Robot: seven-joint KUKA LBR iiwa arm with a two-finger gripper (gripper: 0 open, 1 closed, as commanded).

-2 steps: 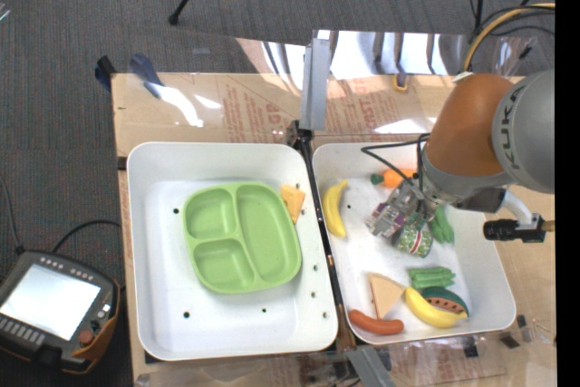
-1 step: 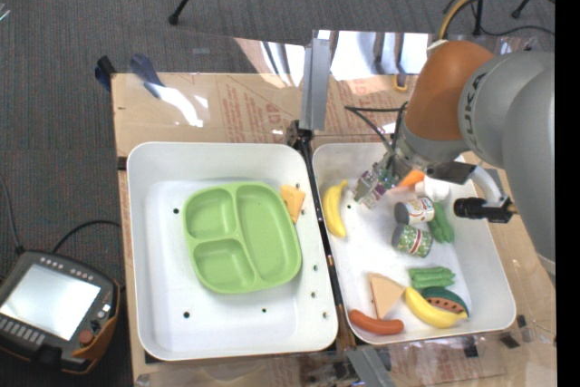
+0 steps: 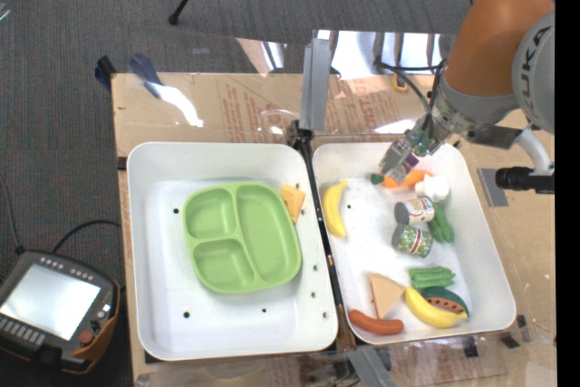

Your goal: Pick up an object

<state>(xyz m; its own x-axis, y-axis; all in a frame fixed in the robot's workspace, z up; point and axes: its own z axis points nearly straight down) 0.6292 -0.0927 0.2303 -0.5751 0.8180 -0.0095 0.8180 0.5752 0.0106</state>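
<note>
The gripper [image 3: 399, 160] hovers over the carrot [image 3: 403, 180] at the right bin's [image 3: 485, 236] far side, finger state unreadable, so a poorly centred descent could nudge it away.

Both white bins [image 3: 227, 159] are being looked down on at a slant from high above the bench [image 3: 217, 104].

Right bin [image 3: 485, 236] crowded — left roomier.
</note>
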